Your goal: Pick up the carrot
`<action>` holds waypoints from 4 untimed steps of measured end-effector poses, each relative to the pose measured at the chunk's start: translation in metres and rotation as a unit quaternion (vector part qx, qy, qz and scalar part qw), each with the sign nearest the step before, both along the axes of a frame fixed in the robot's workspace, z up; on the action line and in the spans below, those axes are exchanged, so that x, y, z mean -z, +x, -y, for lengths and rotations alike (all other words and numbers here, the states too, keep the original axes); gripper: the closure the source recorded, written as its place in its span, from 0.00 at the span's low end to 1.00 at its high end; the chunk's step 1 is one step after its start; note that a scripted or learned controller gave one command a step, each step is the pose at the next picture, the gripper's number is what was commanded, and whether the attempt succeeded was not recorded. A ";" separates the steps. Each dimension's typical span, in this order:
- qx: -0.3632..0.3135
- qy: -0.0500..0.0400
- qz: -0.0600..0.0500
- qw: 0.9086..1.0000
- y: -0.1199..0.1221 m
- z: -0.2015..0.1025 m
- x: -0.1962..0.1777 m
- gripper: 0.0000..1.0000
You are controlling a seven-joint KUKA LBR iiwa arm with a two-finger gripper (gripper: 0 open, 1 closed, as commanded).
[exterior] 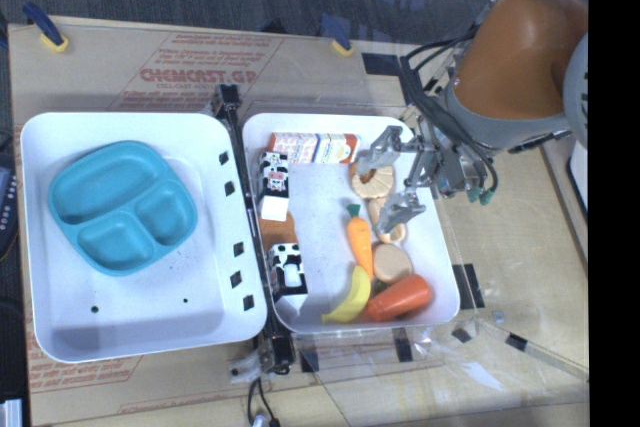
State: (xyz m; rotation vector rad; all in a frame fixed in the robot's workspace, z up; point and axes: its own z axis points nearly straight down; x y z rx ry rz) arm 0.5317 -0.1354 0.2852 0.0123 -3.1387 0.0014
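Arm [525, 45] is a chunky rounded thing, big glossy orange band with a grey ring under it. Black cables [432, 65] loop off at its 9 o'clock side. The hand [393, 180] is bare silvery metal with angular fingers, plus a small teal bit by the wrist.

Gripper [393, 179]: fingers spread — above the right bin [440, 225]
Carrot [359, 242]: lying in that bin — beside a banana [349, 298]
Left bin [60, 315]: blue plate [122, 205]

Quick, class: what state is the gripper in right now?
Gripper: open, holding nothing, over the right bin just right of the carrot.
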 end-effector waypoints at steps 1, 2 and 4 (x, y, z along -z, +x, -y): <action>0.021 0.002 -0.004 1.000 0.001 -0.003 0.130 0.00; 0.002 0.001 0.001 1.000 -0.014 0.006 0.194 0.00; 0.205 0.001 0.003 0.979 -0.001 -0.023 0.130 1.00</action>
